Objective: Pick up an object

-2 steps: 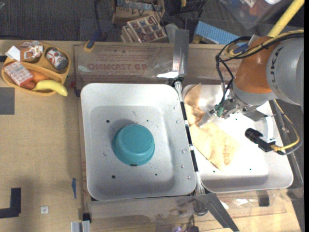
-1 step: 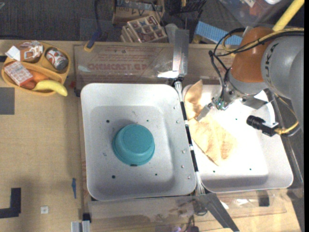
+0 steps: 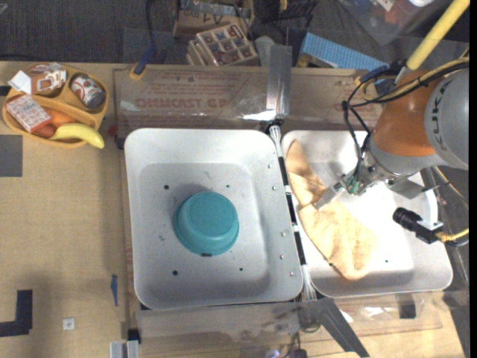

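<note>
Landmark: teal bowl (image 3: 207, 222), upside down, near the middle of the left bin (image 3: 149, 149) and apart from every wall.
Left bin: white and shallow, with the bowl alone on its floor amid a few small dark specks.
Right bin (image 3: 426, 276): directly right of the bowl, its near wall touching the left bin's wall.
Cloth (image 3: 344, 239): tan and crumpled, right of the bowl in the right bin. It runs from that bin's far corner on the bowl's side down to its near middle. The upper part lies against the wall nearest the bowl, and a fold crosses it about level with the bowl's top edge.
Gripper (image 3: 344, 187): right of the bowl and a little farther back, low over the upper half of the cloth, at or very near the fabric.
Gripper state: cannot tell – the wrist hides the tip at this slant, and no cloth is seen clamped.
Arm (image 3: 447, 118): grey, with orange band (image 3: 399, 129), far right of the bowl over the right bin's back corner.
Yellow tray (image 3: 51, 136): on the bench (image 3: 59, 237), well left of the bowl and farther back, outside both bins – it holds a banana (image 3: 80, 133) and small packets.
Brown board (image 3: 194, 99): behind the bowl, along the far edge of the left bin.
</note>
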{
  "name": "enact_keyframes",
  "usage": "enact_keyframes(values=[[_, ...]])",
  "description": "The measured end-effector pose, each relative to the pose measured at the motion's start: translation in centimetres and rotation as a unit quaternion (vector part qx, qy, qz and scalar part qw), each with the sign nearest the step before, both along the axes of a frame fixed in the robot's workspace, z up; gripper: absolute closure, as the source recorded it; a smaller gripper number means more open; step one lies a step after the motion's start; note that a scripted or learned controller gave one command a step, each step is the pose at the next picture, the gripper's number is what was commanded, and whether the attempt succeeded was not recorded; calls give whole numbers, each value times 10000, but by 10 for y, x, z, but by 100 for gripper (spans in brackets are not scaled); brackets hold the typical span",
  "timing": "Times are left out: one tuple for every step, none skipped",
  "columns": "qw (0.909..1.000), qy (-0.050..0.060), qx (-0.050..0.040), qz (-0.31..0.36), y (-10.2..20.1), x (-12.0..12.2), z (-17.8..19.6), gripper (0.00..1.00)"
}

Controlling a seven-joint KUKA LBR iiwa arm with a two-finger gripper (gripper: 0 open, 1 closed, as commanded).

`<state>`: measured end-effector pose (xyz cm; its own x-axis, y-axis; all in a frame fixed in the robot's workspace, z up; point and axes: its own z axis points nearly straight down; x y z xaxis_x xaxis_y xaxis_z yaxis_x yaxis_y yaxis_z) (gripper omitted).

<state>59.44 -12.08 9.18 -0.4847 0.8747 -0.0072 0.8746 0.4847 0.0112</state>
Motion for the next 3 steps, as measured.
enact_keyframes(values=[[9994,-5,-2,-345,23,54,0,0],[9983,-4,7,-575,15,9,0,0],[9988,-12,6,-491,19,-21,0,0]])
